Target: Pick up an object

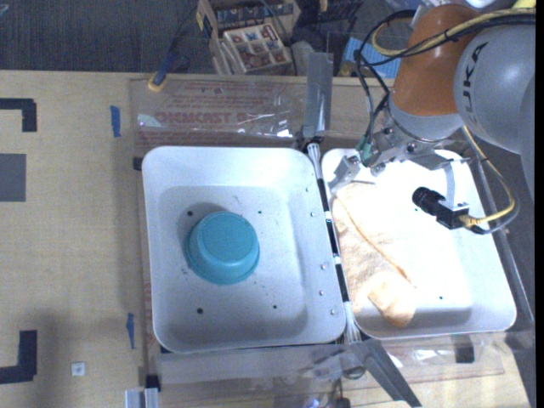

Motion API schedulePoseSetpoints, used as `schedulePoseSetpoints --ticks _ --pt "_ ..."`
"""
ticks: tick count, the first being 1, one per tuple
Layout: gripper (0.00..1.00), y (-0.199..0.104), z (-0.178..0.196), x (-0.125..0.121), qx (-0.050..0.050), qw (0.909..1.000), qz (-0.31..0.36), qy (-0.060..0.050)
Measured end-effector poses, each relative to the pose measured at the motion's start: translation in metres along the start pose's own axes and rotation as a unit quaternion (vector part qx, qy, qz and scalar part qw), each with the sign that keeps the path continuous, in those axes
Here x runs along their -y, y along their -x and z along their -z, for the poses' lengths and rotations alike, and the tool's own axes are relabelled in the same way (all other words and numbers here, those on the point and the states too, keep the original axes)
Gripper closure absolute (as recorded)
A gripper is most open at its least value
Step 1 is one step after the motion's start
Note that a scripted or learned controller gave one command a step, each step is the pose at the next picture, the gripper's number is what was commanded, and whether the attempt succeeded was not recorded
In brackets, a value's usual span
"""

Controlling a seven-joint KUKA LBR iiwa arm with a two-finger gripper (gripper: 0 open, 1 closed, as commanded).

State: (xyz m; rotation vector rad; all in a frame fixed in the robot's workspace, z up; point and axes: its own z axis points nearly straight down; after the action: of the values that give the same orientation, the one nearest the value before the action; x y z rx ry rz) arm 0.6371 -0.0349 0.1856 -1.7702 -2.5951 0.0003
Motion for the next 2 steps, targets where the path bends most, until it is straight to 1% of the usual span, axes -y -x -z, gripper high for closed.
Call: schedulePoseSetpoints --ticks 1,2 --pt "0.0 0.025 0.0 -0.022 0.002 0.99 -0.141 0.002" --pt "0.0 0.065 -0.09 0.01 0.001 0.9887 -0.15 0.003"
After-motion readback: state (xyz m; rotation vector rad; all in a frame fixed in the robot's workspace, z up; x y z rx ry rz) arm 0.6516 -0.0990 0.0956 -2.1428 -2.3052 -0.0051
